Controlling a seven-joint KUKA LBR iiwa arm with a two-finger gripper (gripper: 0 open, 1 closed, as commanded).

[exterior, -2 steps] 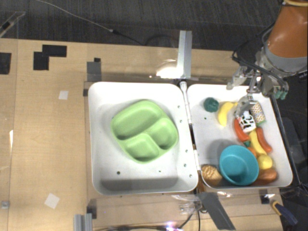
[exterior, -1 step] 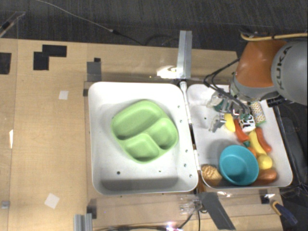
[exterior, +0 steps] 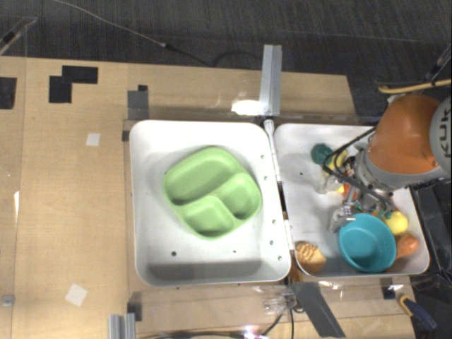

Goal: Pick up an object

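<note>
Green divided plate (exterior: 212, 200) lies alone in the left bin (exterior: 152, 260), tilted a little, three compartments up, nothing on it. Divider rail between the bins runs down the middle. Right bin (exterior: 300, 189) carries the clutter: a brown lumpy item (exterior: 310, 257), bread-like, at the near-left corner by the rim; a small dark-green piece (exterior: 321, 152) toward the far side; a teal bowl (exterior: 366, 242) upright near the front wall; a yellow item (exterior: 399, 222) and an orange item (exterior: 407, 245) just beside the bowl on its right, both partly hidden. Arm comes in from the right, orange band over the wrist, and the gripper (exterior: 347, 210) hangs low in the right bin, just above or at the far-left rim of the teal bowl. Whether the claw is apart or together: cannot tell, the wrist and cabling cover it. Nothing visibly held. Judgement: step in hand is the descent onto a candidate, most likely the bowl rim or a small piece beside it. Next move calls for a firm close on one item only, then a straight lift clear of the neighbours; crowding at the bowl makes a slip or double contact plausible.
</note>
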